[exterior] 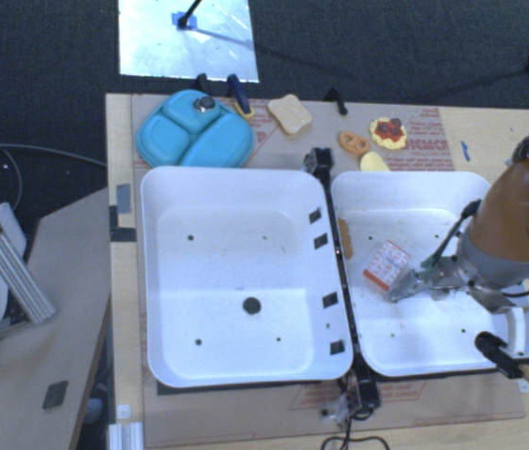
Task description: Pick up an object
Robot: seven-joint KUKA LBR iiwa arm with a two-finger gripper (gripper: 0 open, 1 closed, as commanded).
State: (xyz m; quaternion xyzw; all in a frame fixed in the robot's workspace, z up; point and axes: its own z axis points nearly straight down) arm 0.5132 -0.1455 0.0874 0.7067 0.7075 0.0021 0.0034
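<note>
White and red, the small carton (387,264) lies tilted on the floor of the right bin (415,354), near its left wall. My gripper (403,288) sits just beside the carton's near right corner; whether my jaws are spread or closed I cannot tell from this angle. I judge the box light, thin-walled and easily crushed, its printed faces likely slick. I would take it across its short sides with gentle pressure, squaring up to its tilt first.

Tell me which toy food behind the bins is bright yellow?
The yellow piece touching the right bin's back rim; the toast and pretzel are tan.
</note>
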